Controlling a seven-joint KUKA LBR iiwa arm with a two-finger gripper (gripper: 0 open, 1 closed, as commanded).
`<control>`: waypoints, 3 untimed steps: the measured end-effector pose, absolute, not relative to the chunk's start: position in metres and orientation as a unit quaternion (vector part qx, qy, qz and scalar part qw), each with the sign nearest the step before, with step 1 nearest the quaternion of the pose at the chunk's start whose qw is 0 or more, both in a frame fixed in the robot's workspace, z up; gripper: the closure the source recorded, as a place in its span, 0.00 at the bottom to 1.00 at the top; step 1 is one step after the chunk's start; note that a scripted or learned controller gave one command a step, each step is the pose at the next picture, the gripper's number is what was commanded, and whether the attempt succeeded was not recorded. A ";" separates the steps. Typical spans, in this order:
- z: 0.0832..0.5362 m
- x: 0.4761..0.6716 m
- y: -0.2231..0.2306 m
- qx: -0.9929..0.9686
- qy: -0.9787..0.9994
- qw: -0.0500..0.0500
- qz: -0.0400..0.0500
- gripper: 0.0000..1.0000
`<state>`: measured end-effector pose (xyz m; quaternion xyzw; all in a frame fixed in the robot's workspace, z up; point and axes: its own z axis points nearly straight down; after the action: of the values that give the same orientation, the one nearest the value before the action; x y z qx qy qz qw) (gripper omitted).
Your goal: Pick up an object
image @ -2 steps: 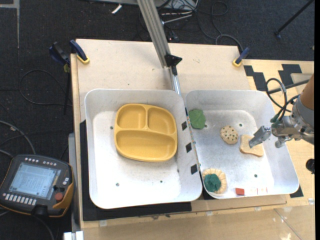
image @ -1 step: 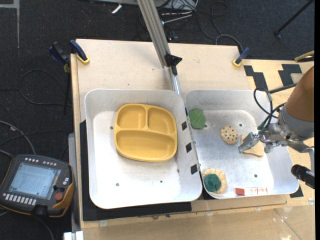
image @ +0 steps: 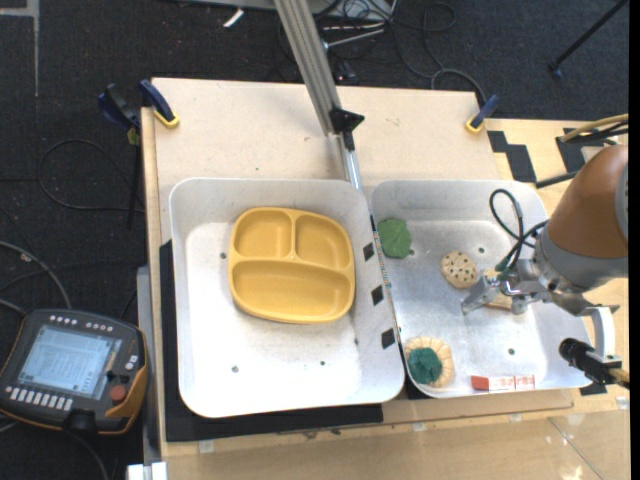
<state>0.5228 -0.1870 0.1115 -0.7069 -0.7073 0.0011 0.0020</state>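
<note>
Your gripper (image: 478, 300) sits low in the right bin (image: 440, 200), fingers slightly apart, holding nothing. Just to its left lies a round tan cookie (image: 459, 268) with dark specks.

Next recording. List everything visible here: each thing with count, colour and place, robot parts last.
bins: 2, white, side by side on the bench
divided plate: 1, yellow, three compartments, in the left bin
green lump: 1, green, right bin, far left corner area
cookie: 1, tan with dark spots, right bin, middle
round piece: 1, dark green on a tan base, right bin, near left corner
flat packet: 1, red and white, right bin, near edge
clamps: 2, blue and yellow, at the bench's far corners
metal pole: 1, grey, slanting over the far side of the bench
control pendant: 1, grey with a screen, on the floor at left
arm: 1, grey and orange, reaching in from the right
gripper: 1, metal, low over the right bin beside the cookie
</note>
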 end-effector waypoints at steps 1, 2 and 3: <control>0.125 0.524 -0.187 -0.707 -0.707 0.000 0.000 1.00; 0.188 0.524 -0.189 -0.706 -0.708 -0.003 -0.001 1.00; 0.251 0.521 -0.190 -0.706 -0.708 -0.004 -0.002 1.00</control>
<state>0.5210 -0.1899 0.2509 -0.7059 -0.7083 -0.0015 -0.0037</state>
